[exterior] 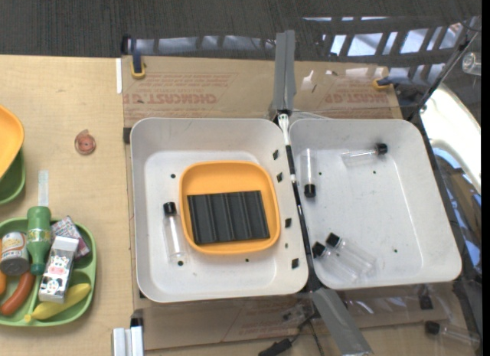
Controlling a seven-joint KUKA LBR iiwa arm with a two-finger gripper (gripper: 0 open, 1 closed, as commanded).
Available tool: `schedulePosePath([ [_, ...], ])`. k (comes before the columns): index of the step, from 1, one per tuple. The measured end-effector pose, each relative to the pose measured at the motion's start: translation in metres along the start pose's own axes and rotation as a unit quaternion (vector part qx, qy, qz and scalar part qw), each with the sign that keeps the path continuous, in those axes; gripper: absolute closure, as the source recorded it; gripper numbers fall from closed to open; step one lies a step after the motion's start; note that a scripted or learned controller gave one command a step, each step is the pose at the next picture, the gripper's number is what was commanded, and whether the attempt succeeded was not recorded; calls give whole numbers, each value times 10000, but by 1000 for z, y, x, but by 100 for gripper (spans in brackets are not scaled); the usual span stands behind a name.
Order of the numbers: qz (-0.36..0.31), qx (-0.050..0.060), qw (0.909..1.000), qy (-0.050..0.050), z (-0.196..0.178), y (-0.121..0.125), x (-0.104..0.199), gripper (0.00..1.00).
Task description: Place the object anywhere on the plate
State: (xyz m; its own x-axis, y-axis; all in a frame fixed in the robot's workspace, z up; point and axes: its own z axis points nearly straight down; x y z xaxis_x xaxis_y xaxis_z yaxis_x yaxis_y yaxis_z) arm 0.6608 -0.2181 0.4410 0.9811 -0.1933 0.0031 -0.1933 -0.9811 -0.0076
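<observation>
Plainly, everything here turns on the orange plate (228,172), which sits in the middle of the left bin (142,209) with a dark ridged slab on it. Which object is meant for it I cannot say for sure, but the likely ones are the small clear vials with black caps. Just left of the plate lies the first vial (176,236), apart from the rim. Its long axis runs alongside the plate's left edge, with the cap at the far end. To the right of the plate, across the seam between the bins, a second vial (305,167) lies in the right bin (398,217), also lengthwise to the plate's side but with its cap toward the near end. Right of the plate and nearer the front sits what looks like a pair of vials (344,256) huddled together, lying aslant. Farthest right, toward the back, a last vial (360,156) lies almost crosswise, cap pointing away from the plate. How the arm's jaws stand I cannot tell. Since the arm reaches in from the right, I judge the right-bin vials the handier pick, carried leftward over the seam.
</observation>
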Motion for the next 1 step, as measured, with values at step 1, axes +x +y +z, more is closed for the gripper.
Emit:
schedulePosePath([
  [1,0,-2,10000,2,-1,0,0,100],
])
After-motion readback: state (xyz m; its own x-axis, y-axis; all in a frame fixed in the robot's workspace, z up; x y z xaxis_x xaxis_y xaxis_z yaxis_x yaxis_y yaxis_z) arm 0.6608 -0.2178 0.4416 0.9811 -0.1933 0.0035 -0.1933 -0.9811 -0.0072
